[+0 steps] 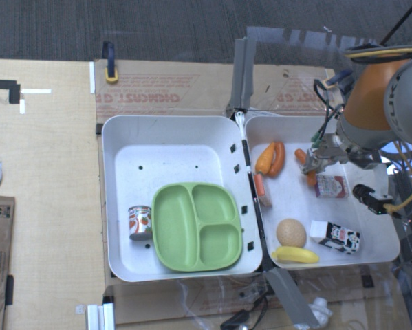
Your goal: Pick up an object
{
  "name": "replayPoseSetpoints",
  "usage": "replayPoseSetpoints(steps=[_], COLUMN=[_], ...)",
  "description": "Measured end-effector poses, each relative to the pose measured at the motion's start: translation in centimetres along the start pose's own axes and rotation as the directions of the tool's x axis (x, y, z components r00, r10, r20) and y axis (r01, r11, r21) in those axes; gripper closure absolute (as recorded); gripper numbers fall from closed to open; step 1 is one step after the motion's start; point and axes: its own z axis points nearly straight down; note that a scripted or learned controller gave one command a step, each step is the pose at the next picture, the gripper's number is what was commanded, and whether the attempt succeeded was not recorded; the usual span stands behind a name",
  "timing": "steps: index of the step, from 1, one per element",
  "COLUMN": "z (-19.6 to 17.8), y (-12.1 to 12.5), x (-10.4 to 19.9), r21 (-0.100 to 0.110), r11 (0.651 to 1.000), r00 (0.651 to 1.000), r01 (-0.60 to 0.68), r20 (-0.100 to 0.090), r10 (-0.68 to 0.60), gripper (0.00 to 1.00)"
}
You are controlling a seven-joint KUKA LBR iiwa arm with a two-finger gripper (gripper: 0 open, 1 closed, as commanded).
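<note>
Right now the tool (314,162), grip unclear, hangs touching the orange carrot (303,158).

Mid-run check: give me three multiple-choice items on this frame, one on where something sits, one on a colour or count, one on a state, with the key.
1. Where is the green divided plate?
A. in the left bin
B. in the right bin
C. on the bare bench

2. What colour is the banana at the right bin's front edge?
A. red
B. yellow
C. blue

3. How does the small can lie?
A. on the plate
B. in the right bin
C. in the left bin, beside the plate's left edge

Key: 1 A, the plate rests on the left bin's floor, toward the front. 2 B, the banana is plainly yellow, just in front of the tan ball. 3 C, the can sits on the white bin floor against the plate's left side. The gripper hangs over the right bin near the carrots.
</note>
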Motion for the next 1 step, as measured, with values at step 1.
replayPoseSetpoints(steps=[1], z=[-6.17], y=[1.5], x=[2.3], r21=[0.001], r11=[0.947], r00=[0.947], r01=[-0.322], r20=[0.001], r10=[0.322], gripper=[1.0])
